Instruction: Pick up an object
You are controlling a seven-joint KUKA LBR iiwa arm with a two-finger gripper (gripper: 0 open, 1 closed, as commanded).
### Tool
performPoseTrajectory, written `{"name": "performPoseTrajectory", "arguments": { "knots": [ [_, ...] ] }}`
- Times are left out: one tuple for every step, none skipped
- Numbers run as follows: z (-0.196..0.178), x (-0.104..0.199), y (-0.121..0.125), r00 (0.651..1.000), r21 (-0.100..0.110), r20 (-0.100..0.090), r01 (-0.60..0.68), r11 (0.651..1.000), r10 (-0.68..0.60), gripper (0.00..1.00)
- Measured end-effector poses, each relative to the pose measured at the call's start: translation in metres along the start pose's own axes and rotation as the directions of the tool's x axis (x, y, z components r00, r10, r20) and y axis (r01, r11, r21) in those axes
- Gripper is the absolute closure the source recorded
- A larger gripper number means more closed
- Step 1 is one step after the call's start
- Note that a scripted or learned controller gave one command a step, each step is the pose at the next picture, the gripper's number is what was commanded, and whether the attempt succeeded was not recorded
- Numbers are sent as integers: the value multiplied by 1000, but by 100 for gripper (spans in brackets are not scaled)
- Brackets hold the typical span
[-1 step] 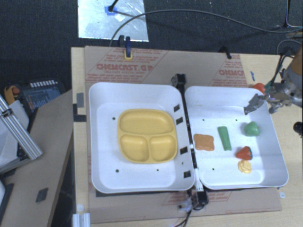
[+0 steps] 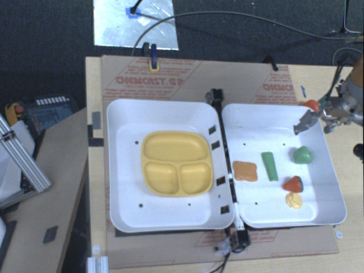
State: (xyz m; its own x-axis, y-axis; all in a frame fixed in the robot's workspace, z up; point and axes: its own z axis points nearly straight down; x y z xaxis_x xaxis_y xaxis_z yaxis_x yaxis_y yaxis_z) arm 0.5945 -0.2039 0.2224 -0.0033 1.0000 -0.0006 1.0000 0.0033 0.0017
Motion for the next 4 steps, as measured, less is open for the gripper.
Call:
{"name": "performPoseTrajectory", "arguments": {
  "knots": [
    [63,0,-1,1000,5,-1,-2,1000,2,0],
    [106,6,1,1000,3,-1,1,1000,-1,0],
    [139,7,1,1000,2,-1,0,1000,0,0],
    [126,6,3,1000,-3,1,1,1000,-1,100]
  ]
}}
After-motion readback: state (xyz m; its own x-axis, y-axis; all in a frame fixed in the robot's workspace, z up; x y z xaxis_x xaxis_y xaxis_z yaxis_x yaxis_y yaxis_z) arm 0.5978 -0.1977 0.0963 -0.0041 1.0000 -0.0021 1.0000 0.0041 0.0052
